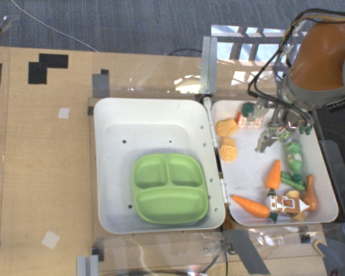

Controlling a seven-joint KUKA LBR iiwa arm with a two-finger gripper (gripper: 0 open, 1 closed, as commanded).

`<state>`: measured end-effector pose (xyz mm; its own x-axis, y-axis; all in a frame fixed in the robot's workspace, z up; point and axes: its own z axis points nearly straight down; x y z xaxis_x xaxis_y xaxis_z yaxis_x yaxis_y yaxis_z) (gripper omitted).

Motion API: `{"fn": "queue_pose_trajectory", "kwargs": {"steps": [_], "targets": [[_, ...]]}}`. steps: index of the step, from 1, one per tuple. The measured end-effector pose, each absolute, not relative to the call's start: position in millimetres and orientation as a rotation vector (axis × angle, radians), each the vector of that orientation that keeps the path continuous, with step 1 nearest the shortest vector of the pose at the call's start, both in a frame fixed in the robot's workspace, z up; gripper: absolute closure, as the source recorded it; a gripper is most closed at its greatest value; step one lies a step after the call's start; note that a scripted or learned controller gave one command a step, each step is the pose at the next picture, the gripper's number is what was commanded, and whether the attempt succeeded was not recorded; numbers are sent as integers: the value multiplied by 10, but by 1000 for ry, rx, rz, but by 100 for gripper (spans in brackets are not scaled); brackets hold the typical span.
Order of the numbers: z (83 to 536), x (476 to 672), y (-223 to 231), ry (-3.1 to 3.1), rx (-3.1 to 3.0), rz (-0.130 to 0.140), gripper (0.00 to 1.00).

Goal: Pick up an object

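My gripper (pixel 268 138) hangs over the upper middle of the right bin (pixel 329 211), below the arm's orange band (pixel 322 56). Toy foods lie in that bin. A yellow pastry piece (pixel 226 127) and a yellow corn piece (pixel 228 150) sit by the left wall. A red and white carton (pixel 250 121) lies just left of the gripper. A green bottle (pixel 293 155) lies to its right. Lower down lie a small carrot (pixel 274 175), a large carrot (pixel 250 206) and a small printed box (pixel 284 203). Nothing can be seen held.
The left bin (pixel 121 125) holds a green divided plate (pixel 169 187) in its front half. A brown piece (pixel 310 192) and a green vegetable (pixel 294 181) lie near the right bin's right wall. A metal frame (pixel 208 68) stands behind the bins.
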<state>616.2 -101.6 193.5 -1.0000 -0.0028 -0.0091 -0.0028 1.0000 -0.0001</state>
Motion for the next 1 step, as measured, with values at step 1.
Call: {"fn": "queue_pose_trajectory", "kwargs": {"steps": [1], "targets": [[962,5525,-1353,3119,-245,-3,0]]}}
